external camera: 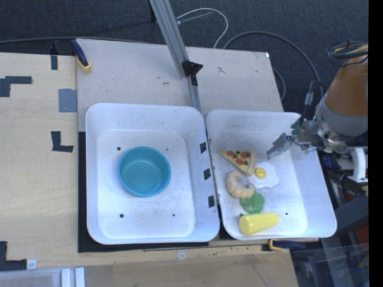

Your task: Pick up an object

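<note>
The right bin (311, 208) holds several toy foods. A pizza slice (238, 158) lies near its middle, with a fried egg (264, 176) just right of it. Below them come a beige croissant (239, 185), a green leafy piece (253, 203) and a yellow corn-like piece (258, 222). My gripper (280, 146) hangs over the right bin's upper right part, up and to the right of the egg and pizza slice. Nothing shows in its grasp.
A blue bowl (144, 171) sits in the left bin (102, 220). A slanted metal pole (173, 34) rises from the back edge between the bins. Cables (251, 37) run behind the bench. The arm's orange band (350, 88) is at the right.
</note>
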`<action>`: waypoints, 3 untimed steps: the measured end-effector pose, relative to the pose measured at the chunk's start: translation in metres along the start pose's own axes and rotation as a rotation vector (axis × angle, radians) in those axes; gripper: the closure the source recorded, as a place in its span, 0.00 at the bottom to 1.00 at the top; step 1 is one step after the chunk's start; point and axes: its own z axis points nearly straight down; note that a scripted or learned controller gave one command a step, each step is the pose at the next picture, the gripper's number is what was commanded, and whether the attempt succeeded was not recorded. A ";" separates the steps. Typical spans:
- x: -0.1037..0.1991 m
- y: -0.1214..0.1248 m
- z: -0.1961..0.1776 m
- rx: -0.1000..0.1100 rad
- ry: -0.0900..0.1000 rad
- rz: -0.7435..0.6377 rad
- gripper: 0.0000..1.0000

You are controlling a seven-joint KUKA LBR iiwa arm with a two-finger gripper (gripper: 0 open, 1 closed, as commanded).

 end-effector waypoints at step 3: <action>0.002 -0.002 0.108 -0.003 0.005 0.001 0.00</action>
